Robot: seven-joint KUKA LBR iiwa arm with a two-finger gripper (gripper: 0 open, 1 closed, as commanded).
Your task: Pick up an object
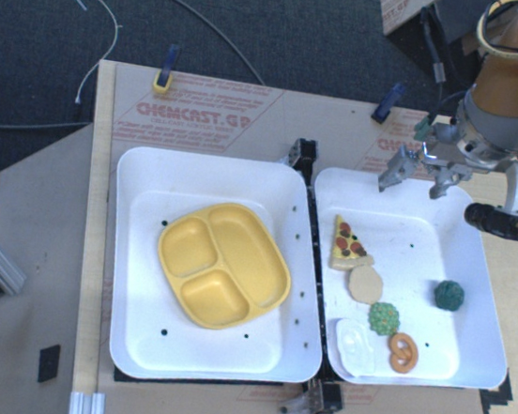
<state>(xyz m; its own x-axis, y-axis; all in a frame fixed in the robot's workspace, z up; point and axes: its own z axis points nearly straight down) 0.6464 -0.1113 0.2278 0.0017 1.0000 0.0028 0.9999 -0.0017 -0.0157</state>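
Dark carpet floor (266, 13) with white cables (104, 15) around bench.

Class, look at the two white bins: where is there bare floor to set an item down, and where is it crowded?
Left bin: bare strips all around the yellow tray. Right bin: open floor between the pizza slice and the dark green ball, below the gripper. Crowded: the right bin's near left corner, where cookie, broccoli and pretzel cluster.

Bright, even overhead light, soft shadows, mild glare on white bins (149, 177), slight blur.
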